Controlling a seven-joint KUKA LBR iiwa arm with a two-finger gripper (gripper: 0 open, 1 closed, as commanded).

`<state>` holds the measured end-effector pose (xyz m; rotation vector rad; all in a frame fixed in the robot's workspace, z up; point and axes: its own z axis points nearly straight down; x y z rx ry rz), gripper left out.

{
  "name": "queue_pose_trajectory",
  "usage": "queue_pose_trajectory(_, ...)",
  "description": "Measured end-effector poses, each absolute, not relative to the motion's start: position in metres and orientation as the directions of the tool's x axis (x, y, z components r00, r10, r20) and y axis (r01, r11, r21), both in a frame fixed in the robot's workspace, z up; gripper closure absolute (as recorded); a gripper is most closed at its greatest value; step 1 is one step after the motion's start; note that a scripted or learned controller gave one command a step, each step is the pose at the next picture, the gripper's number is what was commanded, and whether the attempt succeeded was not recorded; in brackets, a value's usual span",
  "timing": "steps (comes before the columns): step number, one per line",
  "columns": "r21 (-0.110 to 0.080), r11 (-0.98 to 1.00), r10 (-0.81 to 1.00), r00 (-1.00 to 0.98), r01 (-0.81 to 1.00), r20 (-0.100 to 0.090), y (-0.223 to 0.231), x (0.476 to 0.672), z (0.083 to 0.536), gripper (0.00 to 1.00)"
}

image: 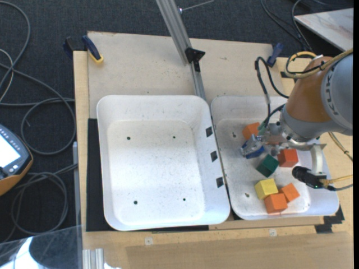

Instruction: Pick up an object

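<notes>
Dark carpet strewn with black cables surrounds my pale wooden bench [140, 66], seen from above. At left on it sits the larger shallow white plastic bin [112, 111], its speckled floor bare. A slanted grey metal pole [178, 29] crosses the top, ending near the seam between the two bins. Right of that seam lies the smaller white bin [238, 206], where the objects to pick from are gathered: a small orange block [251, 131] toward the back, a dark green cube [267, 165] in the middle, a yellow cube [265, 188] below it, two orange cubes [282, 198] at the front, and a red-orange cube [288, 157] just beside the green one. My claw [259, 144] hangs low over this cluster, between the small orange block and the green cube; whether it is open, closed or gripping anything I cannot tell. My grey arm with its orange band [305, 97] reaches in from the right.
</notes>
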<state>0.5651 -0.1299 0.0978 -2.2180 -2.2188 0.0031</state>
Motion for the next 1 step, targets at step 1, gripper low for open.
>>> queue_pose_trajectory(1, 0.0, 0.0, 1.0, 0.0, 1.0, 0.002, -0.1299, 0.5662, 0.1102, 1.0)
